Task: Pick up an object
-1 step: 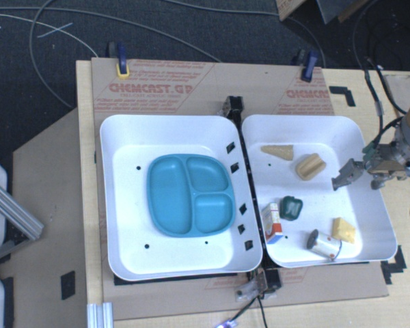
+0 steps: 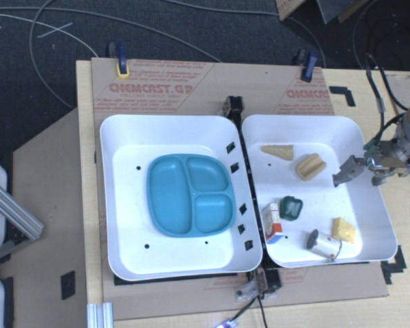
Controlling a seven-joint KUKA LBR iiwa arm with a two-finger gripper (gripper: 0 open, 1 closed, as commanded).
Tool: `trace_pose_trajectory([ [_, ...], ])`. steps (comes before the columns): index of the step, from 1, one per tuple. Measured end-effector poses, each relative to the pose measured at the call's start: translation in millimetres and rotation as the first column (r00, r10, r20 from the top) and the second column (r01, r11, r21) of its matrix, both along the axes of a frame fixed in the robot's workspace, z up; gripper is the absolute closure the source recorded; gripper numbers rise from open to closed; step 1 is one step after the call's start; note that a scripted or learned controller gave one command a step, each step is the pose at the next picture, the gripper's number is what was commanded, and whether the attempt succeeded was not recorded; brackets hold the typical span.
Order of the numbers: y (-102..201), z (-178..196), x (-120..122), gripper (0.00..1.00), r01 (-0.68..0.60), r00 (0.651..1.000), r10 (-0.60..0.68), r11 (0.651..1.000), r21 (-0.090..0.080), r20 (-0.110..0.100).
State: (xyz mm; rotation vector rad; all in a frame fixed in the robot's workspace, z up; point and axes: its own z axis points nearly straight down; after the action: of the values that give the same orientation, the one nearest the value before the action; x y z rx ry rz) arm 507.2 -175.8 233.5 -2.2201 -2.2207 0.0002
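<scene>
Camera view puts the claw (image 2: 347, 172) at the right bin's (image 2: 377, 232) right side, its grip state impossible to tell. Nearest target, a tan block (image 2: 309, 166), lies just left; descend squarely over it.

A blue divided plate (image 2: 190, 195) lies in the left bin (image 2: 116, 183). The right bin (image 2: 376, 217) holds a tan wedge (image 2: 278, 152), a tan block (image 2: 309, 166), a green piece (image 2: 291, 208), a small carton (image 2: 271, 222), a yellow cube (image 2: 344, 229) and a grey cylinder (image 2: 321, 243). The gripper (image 2: 359, 169) hangs over its right rim.

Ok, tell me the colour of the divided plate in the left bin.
Light blue, plain, without pattern. The divided plate shows best in the camera view.
</scene>
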Motion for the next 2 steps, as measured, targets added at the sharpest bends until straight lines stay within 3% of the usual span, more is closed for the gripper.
trace_pose_trajectory([
  [2,5.3,-121.3,-6.6,0.0,0.001,1.0,-0.001,1.0,0.003,-0.007],
])
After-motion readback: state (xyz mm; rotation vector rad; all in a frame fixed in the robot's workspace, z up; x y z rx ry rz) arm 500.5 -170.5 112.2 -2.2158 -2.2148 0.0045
